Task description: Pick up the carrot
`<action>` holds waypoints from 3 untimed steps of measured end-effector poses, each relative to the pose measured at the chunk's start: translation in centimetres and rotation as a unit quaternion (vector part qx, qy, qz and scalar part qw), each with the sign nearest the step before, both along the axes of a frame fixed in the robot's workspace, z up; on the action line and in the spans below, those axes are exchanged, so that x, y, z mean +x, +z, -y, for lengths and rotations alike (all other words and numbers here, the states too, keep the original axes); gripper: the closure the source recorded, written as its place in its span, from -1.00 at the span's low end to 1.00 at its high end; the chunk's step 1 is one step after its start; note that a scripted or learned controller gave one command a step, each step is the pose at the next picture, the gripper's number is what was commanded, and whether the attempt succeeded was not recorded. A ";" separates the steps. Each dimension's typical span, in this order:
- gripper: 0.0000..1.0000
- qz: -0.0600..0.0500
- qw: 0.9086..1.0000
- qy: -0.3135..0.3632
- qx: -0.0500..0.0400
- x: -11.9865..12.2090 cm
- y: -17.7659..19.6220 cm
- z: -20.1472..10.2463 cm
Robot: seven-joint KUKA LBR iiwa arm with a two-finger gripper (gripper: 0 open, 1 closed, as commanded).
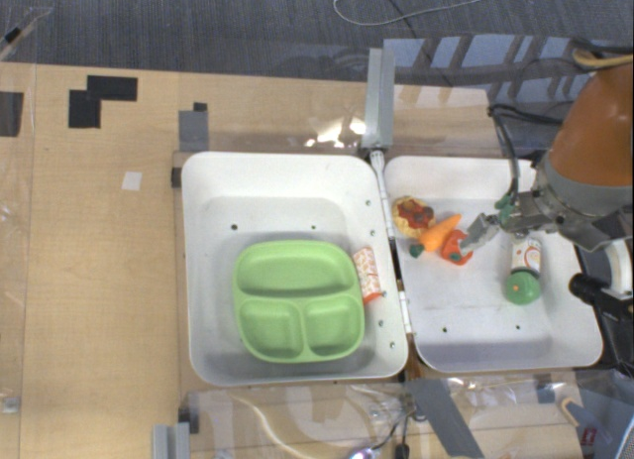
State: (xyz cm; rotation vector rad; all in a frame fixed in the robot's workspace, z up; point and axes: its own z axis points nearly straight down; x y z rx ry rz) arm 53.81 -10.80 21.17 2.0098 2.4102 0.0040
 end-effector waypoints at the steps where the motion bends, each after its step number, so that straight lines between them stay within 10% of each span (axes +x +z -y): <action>1: -1.00 0.001 0.998 0.062 -0.001 6.6 -1.0 3.2; 2: -1.00 0.000 0.992 0.126 -0.001 5.6 -8.3 1.9; 3: -1.00 0.003 0.980 0.198 -0.003 9.4 -4.0 9.8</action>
